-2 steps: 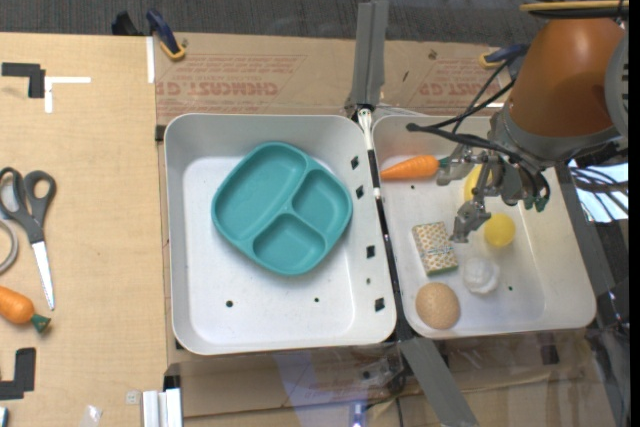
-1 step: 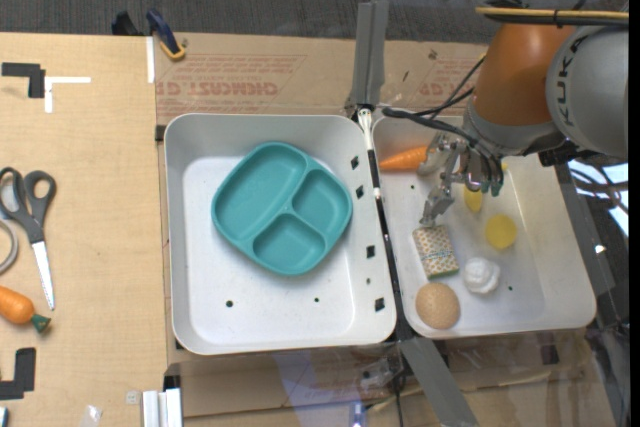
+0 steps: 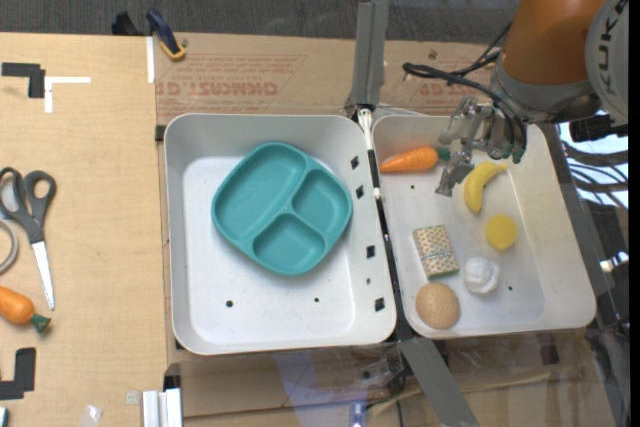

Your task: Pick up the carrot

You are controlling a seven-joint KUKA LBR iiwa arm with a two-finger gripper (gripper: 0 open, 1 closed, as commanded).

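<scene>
Grey arm with orange band, black cables, metal fingers.

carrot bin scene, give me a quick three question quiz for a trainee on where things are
1. True or false: the carrot lies in the same bin as the teal divided plate.
2. Which item lies closest to the claw? A) egg B) banana C) scissors
3. Fill in: a second carrot lies outside both bins, on the wooden bench at the camera view's ____ edge.

Key
1. False: the carrot is in the right bin, near its upper left corner; the plate is in the left bin.
2. B
3. left
</scene>
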